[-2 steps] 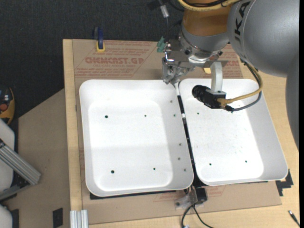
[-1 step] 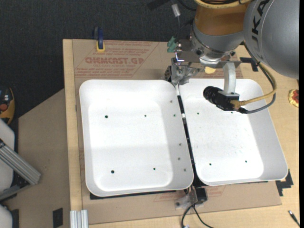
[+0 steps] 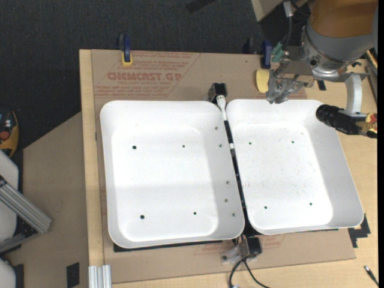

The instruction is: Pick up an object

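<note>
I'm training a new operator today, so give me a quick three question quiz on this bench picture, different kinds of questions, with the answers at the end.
1. True or false: the pincer hangs over the middle of the left bin.
2. Multiple choice: from which side of the picture does the arm reach in? A) left B) bottom C) right
3. Fill in: the pincer sits near the ____ rim of the right bin.

Key
1. False: it is at the far rim of the right bin, near that bin's far left corner.
2. C
3. far (top of the picture)
</note>
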Robot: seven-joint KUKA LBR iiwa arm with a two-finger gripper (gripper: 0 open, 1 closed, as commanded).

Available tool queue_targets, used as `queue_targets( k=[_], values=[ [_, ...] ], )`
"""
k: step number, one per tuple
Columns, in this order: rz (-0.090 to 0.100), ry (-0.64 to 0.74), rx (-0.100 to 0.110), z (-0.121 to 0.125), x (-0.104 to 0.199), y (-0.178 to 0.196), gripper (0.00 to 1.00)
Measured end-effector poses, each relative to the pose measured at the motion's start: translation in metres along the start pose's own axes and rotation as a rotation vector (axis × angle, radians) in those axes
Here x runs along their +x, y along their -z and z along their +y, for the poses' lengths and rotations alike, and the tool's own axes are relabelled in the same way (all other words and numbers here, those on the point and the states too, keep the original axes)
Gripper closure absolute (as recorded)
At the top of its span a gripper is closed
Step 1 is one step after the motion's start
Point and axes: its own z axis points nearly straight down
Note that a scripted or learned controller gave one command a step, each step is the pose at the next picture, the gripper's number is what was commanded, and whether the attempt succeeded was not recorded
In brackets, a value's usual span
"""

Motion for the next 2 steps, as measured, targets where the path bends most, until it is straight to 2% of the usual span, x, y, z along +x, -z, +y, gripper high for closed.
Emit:
queue_targets(
  k=[1,2],
  values=[
    [0.004,0.008,0.007,-0.027,0.003,0.007,1.0],
    [0.005,0.013,0.014,-0.003,0.045,-0.079,1.0]
  ],
)
